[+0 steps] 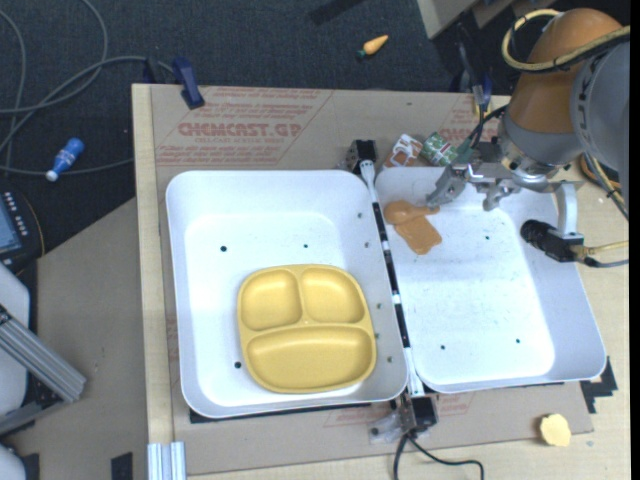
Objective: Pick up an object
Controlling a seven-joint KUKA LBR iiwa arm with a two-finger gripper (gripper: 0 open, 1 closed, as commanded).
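Hovering over the far side of the right bin (560,358), the gripper (465,190) has its two fingers spread apart with nothing between them. Its left fingertip sits just beside a flat tan-orange piece (413,225), which lies near the divider between the bins. To my eye, a clean grab means shifting a little toward that piece, centring it between the fingers, then going straight down before closing. A yellow divided plate (305,328) rests in the left bin (200,208).

Light: bright, even, from overhead.
Glare: my white bins (300,208) nearly wash out.
Shadows: soft.
Focus: slightly soft overall.
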